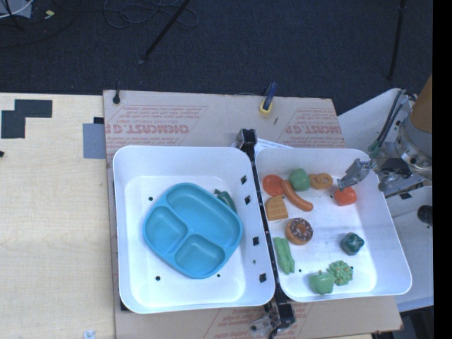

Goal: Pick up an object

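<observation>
1. The gripper reaches in from the right over the upper right part of the right bin, its grey fingers slanting down and left.
2. I cannot tell how the gripper stands, or whether it has anything in its grasp.
3. A small red piece sits right under the fingertips, touching or nearly touching them. It is roundish, so no clear long axis shows.
4. Just left of the gripper lies an orange ring, flat on the bin floor.
5. Further left are a green ball, a red tomato and an orange sausage. The sausage's long axis runs from upper left to lower right, its lower end pointing toward the bin's middle.
6. Below and left of the gripper: a waffle, a donut and a green pod, the pod lying nearly top to bottom.
7. Below the gripper: a dark green piece, a broccoli and a green pepper.
8. Well to the left, the left bin holds a blue divided plate.
</observation>
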### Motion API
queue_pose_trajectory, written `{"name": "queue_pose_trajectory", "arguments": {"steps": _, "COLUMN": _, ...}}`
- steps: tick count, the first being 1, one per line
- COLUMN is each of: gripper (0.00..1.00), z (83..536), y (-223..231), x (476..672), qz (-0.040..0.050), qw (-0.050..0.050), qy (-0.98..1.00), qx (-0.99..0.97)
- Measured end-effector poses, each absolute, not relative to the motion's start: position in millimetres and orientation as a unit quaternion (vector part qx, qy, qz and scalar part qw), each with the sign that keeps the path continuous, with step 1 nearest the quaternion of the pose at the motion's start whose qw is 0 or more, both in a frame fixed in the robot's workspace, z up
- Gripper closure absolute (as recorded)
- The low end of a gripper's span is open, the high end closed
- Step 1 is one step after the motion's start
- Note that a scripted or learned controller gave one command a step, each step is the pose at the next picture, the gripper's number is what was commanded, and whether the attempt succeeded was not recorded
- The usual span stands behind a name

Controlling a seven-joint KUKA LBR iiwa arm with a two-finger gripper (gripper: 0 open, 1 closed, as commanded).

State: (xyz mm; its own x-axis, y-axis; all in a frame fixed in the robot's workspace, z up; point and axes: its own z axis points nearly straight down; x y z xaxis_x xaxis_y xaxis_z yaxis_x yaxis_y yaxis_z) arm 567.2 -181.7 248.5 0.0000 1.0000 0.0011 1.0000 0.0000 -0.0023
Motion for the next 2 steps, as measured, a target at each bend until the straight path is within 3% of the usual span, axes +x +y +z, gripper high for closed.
{"name": "queue_pose_trajectory", "arguments": {"steps": 2, "gripper": 0.0, "z": 158.8, "y": -178.3, "x": 559.1, "qz": 0.0012, "qw": 0.003, "qy": -0.707, "qx": -0.707}}
